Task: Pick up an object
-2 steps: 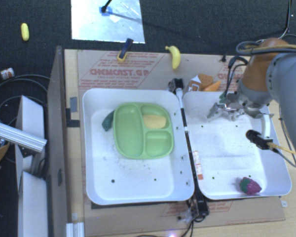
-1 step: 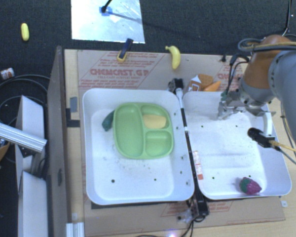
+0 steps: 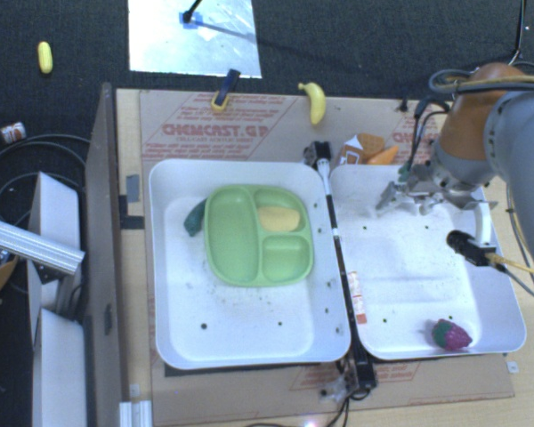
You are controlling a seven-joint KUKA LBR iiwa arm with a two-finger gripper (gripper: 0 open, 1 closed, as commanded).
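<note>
cardboard sheet (image 3: 249,118) under the bins: red print reads "chemcast gp", upper left of sheet; more red print at upper right by the arm, partly hidden, can't be read; small can (image 3: 12,132) label too small to read

The bench (image 3: 249,118) is covered by a brown board printed with red lettering, and two shallow white bins are set on it side by side, touching along their inner edges: the left bin (image 3: 173,327) and the right bin (image 3: 503,323). A yellow banana (image 3: 315,101) is laid on the board just behind the bins, near the middle. A yellow and blue clamp (image 3: 223,93) is seen at the board's far edge, left of the banana. An orange object (image 3: 374,149) is placed at the far corner of the right bin
</note>
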